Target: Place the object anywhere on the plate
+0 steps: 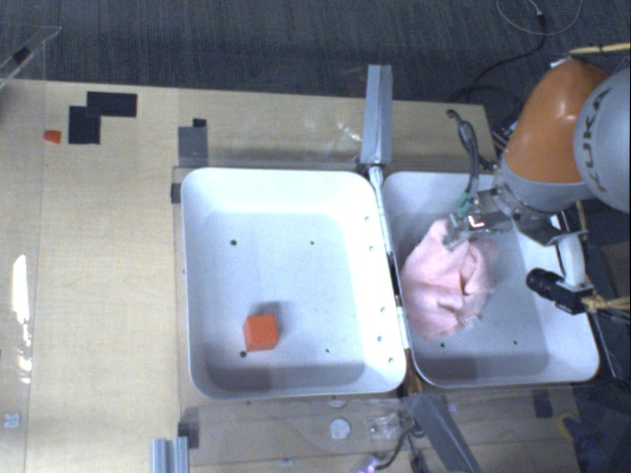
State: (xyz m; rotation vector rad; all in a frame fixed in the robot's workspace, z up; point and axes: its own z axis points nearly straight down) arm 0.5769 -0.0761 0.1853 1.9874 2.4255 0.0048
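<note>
Nearest your viewpoint rises the arm (567, 136), its orange band and grey wrist entering from the right and hanging over the upper part of the right bin (562, 363). Beneath everything you see the pale wooden bench (99, 294), which carries both shallow white bins side by side, divided by a grey metal rail (378, 116) that runs back from their shared edge. Your left bin (296, 215) is the larger white field, and within it, toward the lower left, sits a small orange block (261, 332), resting flat on the floor of the bin and well apart from every wall. In the right bin you find a crumpled pink cloth (449, 282), heaped against the left half of that bin, near the dividing wall. The gripper (471, 222) sits at the top edge of the cloth, touching or just above it; whether its claw is spread or closed you cannot tell from this view. Small black marks (99, 114) lie at the far left corner of the bench.
</note>
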